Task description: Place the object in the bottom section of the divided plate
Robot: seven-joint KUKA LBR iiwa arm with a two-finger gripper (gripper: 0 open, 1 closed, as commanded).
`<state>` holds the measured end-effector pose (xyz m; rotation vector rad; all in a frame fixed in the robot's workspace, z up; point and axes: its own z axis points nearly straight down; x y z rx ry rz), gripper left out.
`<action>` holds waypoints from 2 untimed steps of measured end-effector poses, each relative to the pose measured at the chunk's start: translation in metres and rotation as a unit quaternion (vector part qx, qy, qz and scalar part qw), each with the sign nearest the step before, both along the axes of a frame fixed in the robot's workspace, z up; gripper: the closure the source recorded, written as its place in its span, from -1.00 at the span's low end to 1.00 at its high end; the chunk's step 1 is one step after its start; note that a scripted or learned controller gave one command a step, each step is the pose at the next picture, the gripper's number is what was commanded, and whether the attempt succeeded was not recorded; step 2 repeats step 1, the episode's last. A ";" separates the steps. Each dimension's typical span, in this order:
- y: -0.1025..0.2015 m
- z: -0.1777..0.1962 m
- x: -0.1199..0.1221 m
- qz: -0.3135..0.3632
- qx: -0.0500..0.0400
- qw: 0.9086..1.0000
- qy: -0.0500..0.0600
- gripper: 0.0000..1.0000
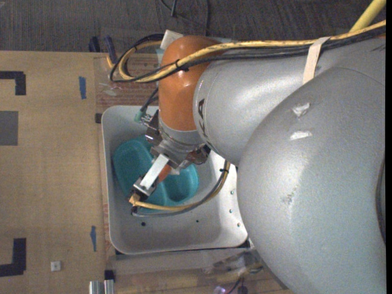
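- Gripper (176, 162) sits over teal divided plate (130, 159), inside white bin (184, 234) on table (49, 164).
- Gripper grasp state: cannot tell, arm (294, 133) blocks it.

- Shallow white plastic bin (122, 225): sits on the bench, its right part covered by the arm.
- Teal plastic divided plate (130, 162): lies flat in the bin; one section shows at the left and another at the lower right, with a raised ridge between them.
- Grey metal robot arm with orange band (184, 84): reaches in from the right, wrist directly over the plate.
- Gripper (176, 159): hangs above the plate's middle and hides it.
- Tan bench surface (49, 182): carries black corner marks (15, 81) and blue tape strips (82, 87).
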<state>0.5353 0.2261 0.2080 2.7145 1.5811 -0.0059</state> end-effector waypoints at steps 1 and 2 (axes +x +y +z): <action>0.000 0.000 0.000 0.000 0.000 1.000 0.000 -1.00; 0.000 0.000 0.000 0.000 0.000 1.000 0.000 -1.00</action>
